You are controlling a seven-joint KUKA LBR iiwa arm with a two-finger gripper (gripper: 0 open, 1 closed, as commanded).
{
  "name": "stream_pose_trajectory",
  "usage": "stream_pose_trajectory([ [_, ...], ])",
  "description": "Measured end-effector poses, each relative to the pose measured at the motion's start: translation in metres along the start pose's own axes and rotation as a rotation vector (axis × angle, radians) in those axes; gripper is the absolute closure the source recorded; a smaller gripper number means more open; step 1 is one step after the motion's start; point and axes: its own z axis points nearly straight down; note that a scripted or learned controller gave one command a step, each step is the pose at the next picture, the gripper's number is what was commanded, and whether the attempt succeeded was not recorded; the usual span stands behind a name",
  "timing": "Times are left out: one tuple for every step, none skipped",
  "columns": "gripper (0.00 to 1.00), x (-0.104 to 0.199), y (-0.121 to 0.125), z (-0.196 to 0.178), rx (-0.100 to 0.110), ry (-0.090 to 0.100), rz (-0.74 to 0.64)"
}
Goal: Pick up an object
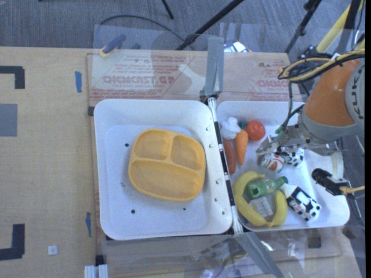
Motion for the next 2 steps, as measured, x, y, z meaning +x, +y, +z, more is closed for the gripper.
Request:
stream_pose_trajectory([
  [1.0,-0.005,0.003,-0.015,-0.011,-0.008,0.007],
  [1.0,0.038,0.047,0.024,0.041,0.007,0.141],
])
